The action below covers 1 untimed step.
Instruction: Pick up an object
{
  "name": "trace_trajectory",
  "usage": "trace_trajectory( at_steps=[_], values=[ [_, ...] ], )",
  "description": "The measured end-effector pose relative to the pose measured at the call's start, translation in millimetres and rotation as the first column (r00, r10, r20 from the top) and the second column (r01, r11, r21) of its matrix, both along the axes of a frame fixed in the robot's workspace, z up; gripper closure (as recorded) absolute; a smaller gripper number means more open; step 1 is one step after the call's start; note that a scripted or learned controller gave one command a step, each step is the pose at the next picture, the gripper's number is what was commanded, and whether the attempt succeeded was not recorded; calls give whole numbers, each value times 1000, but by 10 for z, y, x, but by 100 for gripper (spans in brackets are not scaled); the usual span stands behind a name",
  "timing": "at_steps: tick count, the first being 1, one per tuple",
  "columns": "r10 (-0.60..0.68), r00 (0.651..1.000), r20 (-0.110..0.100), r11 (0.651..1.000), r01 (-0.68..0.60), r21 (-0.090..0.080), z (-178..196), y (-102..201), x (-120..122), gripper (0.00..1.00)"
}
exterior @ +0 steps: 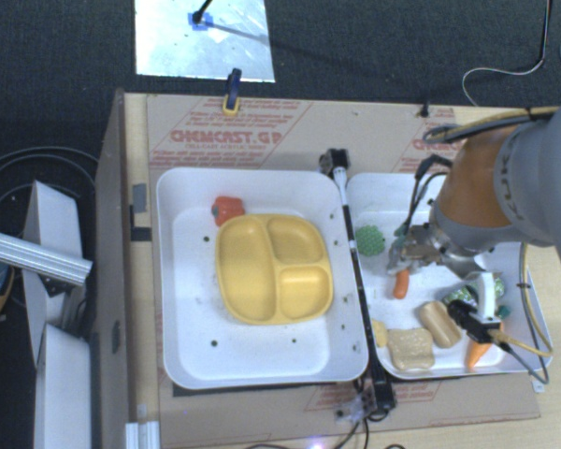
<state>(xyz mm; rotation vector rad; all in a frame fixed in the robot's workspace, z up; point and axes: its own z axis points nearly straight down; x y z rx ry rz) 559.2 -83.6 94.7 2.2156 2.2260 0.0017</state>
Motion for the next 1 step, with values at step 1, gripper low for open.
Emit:
trace_trajectory(
  at_steps=[1],
  values=[
    [1,1000,3,1000,-1,2,909,1014,403,100]
  ],
)
